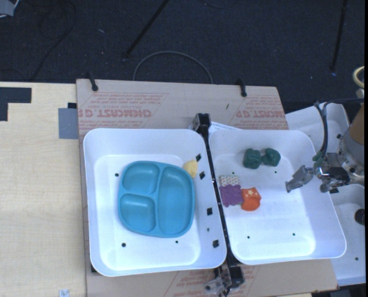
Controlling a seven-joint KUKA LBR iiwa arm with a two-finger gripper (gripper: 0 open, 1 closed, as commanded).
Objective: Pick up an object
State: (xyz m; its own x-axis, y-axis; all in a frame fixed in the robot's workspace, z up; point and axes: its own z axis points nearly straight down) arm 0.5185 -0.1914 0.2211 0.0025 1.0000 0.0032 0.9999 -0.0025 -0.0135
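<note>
In the right bin [295, 240] lie a dark green lumpy object [261, 158] near the back, and a purple object [231, 195] touching an orange-red object [250, 199] near the divider. A small patterned piece [229, 180] sits just behind the purple one. My gripper [312, 183] hovers over the right bin's right side, well to the right of these objects. Its fingers are spread open with nothing between them.
The left bin [103, 166] holds a blue divided plate [157, 198] and a small yellow object [190, 166] at its back right corner. A black divider [211, 190] runs between the bins. Cables hang by the arm at right.
</note>
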